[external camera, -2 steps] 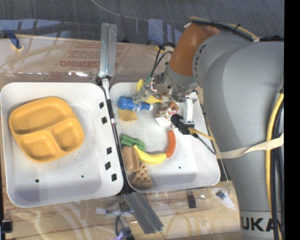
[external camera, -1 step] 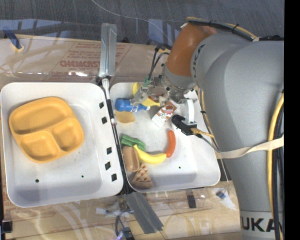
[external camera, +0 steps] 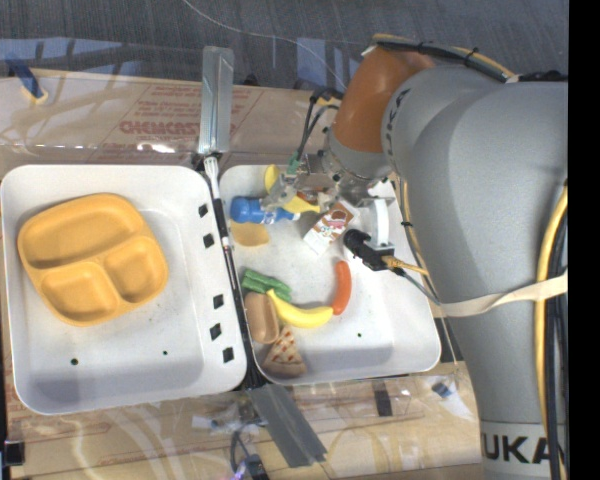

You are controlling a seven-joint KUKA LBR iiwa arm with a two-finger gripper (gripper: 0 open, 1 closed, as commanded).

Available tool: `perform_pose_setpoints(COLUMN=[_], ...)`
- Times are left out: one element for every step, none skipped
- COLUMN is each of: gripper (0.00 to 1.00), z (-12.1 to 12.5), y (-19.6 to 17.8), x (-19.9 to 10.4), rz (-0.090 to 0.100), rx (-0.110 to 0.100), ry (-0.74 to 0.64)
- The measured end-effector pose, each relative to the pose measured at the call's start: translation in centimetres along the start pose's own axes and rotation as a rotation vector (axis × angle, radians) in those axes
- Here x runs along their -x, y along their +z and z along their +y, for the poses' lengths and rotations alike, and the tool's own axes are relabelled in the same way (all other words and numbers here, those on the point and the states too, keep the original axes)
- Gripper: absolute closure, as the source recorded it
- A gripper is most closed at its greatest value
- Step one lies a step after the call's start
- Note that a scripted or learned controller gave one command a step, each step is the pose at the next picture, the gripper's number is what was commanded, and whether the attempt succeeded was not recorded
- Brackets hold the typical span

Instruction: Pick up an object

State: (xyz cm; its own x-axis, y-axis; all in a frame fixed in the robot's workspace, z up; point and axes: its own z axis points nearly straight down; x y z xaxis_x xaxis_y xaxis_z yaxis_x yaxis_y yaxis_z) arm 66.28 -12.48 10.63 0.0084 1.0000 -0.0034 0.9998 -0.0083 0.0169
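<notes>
My gripper (external camera: 285, 192) is low over the far left corner of the right bin (external camera: 405, 343), under the grey wrist with the orange band. It sits right against a blue toy (external camera: 245, 210) and a yellow piece (external camera: 273, 177); I cannot tell whether it holds either. A tan round piece (external camera: 250, 234) lies just in front of the blue toy. A small white and red carton (external camera: 325, 230) lies beside the wrist. Further forward lie an orange-red sausage (external camera: 342, 286), a banana (external camera: 302, 315), a green item (external camera: 265, 284), a brown bun (external camera: 263, 320) and a waffle-like slice (external camera: 286, 353).
The left bin (external camera: 110, 373) holds a yellow divided plate (external camera: 90, 258). A metal divider strip (external camera: 216, 98) runs between the bins at the back. The arm's bulky grey body covers the right side of the bench, with cables trailing over the right bin's edge.
</notes>
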Motion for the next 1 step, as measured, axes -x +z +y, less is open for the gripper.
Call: perform_pose_setpoints(gripper=[0.0], z=[0.0], y=[0.01], x=[0.0], rz=[0.0], rx=[0.0], ry=[-0.005])
